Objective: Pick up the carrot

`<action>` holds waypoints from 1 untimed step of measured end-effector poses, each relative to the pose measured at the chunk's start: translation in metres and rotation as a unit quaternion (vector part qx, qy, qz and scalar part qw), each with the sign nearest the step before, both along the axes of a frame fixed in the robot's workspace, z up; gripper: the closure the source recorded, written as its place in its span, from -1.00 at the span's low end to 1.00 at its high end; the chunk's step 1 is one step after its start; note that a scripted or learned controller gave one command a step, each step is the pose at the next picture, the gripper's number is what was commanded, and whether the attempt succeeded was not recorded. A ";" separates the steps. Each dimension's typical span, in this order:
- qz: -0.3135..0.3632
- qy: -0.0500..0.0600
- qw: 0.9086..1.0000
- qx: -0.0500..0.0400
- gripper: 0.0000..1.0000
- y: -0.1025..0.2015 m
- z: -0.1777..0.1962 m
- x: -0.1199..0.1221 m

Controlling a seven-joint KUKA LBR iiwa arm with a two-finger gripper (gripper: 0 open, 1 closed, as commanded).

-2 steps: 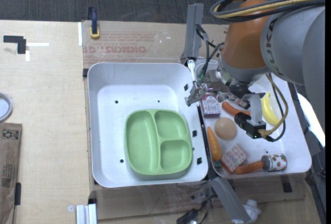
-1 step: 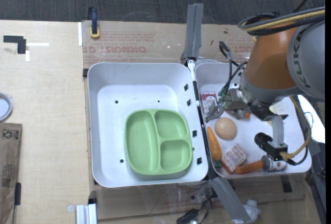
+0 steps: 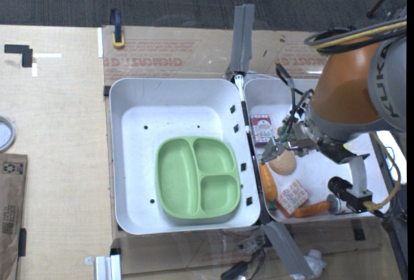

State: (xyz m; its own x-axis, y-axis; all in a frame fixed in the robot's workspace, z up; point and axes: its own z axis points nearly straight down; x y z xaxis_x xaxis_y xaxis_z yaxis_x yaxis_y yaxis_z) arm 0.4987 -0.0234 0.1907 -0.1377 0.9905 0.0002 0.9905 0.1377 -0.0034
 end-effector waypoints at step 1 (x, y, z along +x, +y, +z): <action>-0.001 0.000 1.000 0.000 -1.00 -0.075 -0.039 -0.021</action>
